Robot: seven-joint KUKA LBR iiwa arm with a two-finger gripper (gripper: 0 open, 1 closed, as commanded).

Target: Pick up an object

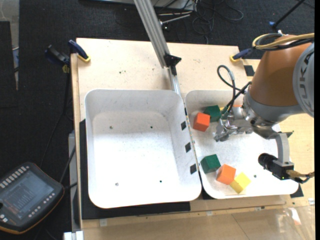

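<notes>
Arm comes in from the right, orange band over the right bin, gripper hanging low over the bin's upper middle, just right of the orange cube and just below the dark green cube. Those two sit touching or nearly so against the bin's upper left, close to the divider between the bins. Can't tell the gripper state: too small and cluttered by wrist hardware and cable, so I won't call it spread or pinched. Nothing visibly sits between its tips, so I judge no grasp made yet. Second cluster at the bin's lower left: another green cube, then an orange cube and a yellow cube touching each other beside it, all well apart from the gripper. Left bin holds no blocks as far as I can see, only specks on the white floor. Progress call: approach phase, nothing lifted, all five cubes resting on the bin floor. Left to do: settle on a target (upper orange cube looks the likeliest, being nearest), close on it, lift clear. Risk: the upper pair is tight together and near the wall, so one tip may land on the green neighbour or shove the orange one away rather than straddle it.
</notes>
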